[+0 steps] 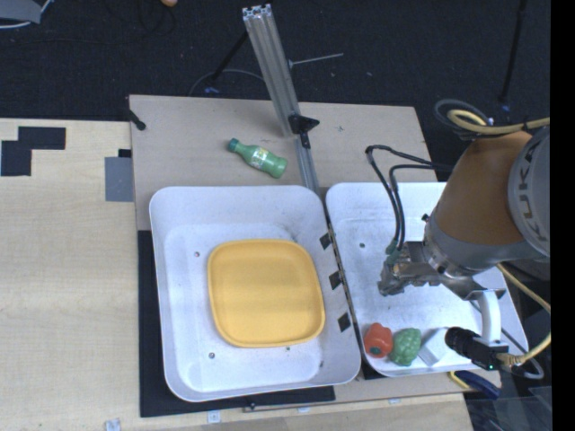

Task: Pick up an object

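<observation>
Gripper (393, 279) hung over right bin (359, 214), centre-right of frame; open or closed could not be told. Red pepper (378, 338) lay below it, apart.

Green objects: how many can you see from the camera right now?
2. A green bottle lies on the bench behind the left bin; a green lump sits in the right bin's front corner beside a red item. The arm may hide more there.

One fixed camera above the bench (359, 133), at a downward slant over left bin (166, 209) and right bin (359, 214)
</observation>
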Action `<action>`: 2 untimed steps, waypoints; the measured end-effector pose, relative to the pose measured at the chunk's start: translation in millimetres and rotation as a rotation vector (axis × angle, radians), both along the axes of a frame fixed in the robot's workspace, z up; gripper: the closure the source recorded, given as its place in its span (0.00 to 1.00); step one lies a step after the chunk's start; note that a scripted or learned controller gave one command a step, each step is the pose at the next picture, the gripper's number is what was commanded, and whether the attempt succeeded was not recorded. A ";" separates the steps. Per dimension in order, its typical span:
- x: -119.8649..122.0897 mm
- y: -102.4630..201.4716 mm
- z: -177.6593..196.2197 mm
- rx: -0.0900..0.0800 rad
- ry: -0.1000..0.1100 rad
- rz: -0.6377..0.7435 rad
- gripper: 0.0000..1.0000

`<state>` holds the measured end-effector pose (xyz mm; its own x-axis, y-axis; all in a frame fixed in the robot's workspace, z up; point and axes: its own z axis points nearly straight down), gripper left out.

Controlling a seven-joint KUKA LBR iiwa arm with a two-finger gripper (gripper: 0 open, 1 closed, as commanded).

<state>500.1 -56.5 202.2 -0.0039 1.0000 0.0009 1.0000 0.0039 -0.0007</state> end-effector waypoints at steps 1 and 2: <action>10.5 50.8 14.4 0.000 -0.001 0.000 1.00; 14.7 104.3 11.9 0.000 0.001 -0.001 1.00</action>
